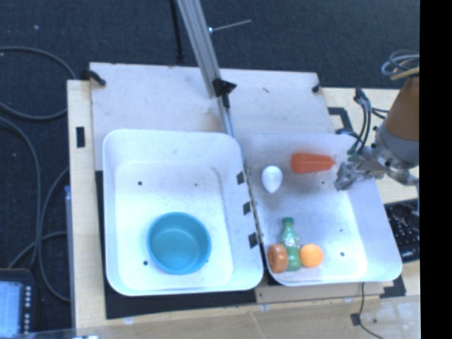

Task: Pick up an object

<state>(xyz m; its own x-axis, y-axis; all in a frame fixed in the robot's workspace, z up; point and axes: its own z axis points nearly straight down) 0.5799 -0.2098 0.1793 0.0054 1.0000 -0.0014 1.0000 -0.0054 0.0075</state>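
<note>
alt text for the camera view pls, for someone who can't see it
A grey robot arm's gripper hovers at the right bin's right edge beside an orange carrot; that bin also holds a white egg, a green bottle and an orange ball. The left bin holds a blue bowl.

Arm (404, 119) reaching in from right, wrist low, hand (346, 176) pointing left.

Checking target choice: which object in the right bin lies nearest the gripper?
The orange carrot, just left of the gripper; the white egg and corner cluster lie farther.
</note>
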